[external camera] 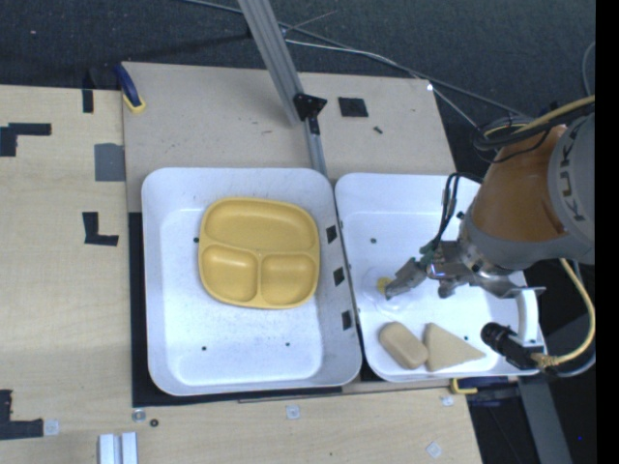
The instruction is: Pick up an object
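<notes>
The bench (58, 288) is of light wood and carries black tape marks on its left part. A grey metal pole (276, 56) crosses the far side at a slant. A small blue and yellow clamp (130, 87) sits at the far left corner of the beige board (232, 133).

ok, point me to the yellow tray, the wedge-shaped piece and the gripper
yellow tray (259, 252): camera view, left bin, on the tray's centre where its dividers meet.
wedge-shaped piece (449, 347): camera view, right bin, near edge, on its flat top face.
gripper (394, 286): camera view, right bin, at the tips of its fingers.
</notes>
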{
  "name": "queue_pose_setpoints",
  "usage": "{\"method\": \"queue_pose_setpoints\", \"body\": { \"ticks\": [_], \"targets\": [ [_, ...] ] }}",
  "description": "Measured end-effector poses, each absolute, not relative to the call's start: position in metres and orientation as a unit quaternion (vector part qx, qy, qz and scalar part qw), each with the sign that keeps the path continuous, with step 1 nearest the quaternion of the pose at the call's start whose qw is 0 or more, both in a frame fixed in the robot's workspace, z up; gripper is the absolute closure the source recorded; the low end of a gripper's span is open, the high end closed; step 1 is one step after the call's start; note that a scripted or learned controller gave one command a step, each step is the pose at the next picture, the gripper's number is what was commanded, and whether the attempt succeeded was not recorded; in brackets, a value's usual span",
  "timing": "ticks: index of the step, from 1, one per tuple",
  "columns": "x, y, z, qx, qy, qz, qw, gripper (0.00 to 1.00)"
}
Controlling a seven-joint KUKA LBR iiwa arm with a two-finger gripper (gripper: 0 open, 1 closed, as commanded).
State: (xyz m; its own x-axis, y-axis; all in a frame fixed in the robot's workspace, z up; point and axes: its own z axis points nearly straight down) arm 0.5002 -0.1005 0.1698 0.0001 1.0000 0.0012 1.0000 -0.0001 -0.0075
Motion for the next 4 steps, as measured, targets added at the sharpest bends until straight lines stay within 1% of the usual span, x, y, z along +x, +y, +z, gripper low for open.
{"method": "queue_pose_setpoints", "body": {
  "ticks": [1,2,3,4],
  "targets": [
    [0.491,-0.1,0.123,-0.707,-0.707,0.0023,0.003,0.0],
    [0.492,-0.1,0.135,-0.707,-0.707,0.0014,0.002,1.0],
    [0.497,-0.099,0.197,-0.707,-0.708,-0.0008,-0.001,1.0],
    [0.507,-0.103,0.249,-0.707,-0.707,-0.001,-0.002,1.0]
  ]
}}
